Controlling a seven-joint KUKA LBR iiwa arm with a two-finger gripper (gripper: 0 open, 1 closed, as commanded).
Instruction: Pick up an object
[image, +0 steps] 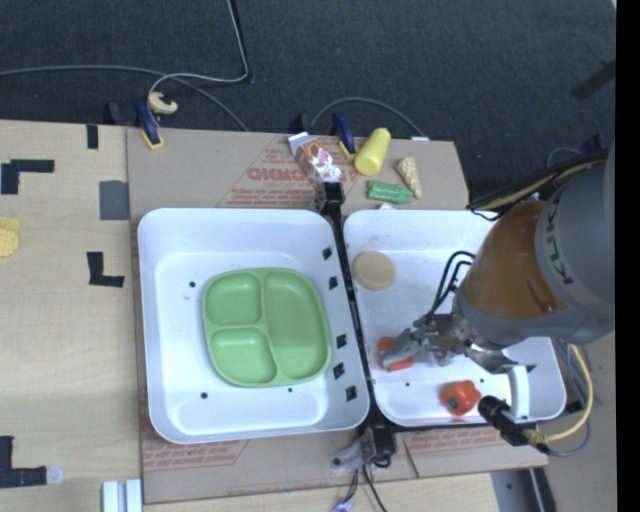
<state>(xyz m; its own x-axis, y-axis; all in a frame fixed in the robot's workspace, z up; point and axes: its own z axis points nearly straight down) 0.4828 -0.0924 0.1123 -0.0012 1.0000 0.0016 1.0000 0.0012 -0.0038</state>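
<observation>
Target looks like the small orange-red piece (396, 357) on the floor of the right bin (420, 228), near its left wall. We read the gripper (408, 350) as right down on it, tips at or touching the piece. We can't tell whether it's spread or pinching: too small and dark, so no claim of a hold.

The arm (530, 275) comes in from the right, wrist low over the bin, which fits a grasp attempt at floor level.

Other candidates in the same bin: a round tan disc (374, 270) farther back, and a red tomato-like item (460, 397) at the near edge, both apart from the tool.

The left bin (160, 330) holds a green divided plate (267, 326).

Beyond the bins on the cardboard: a yellow bottle-like toy (373, 150), a green piece (389, 191), and a small packet (316, 158).
</observation>
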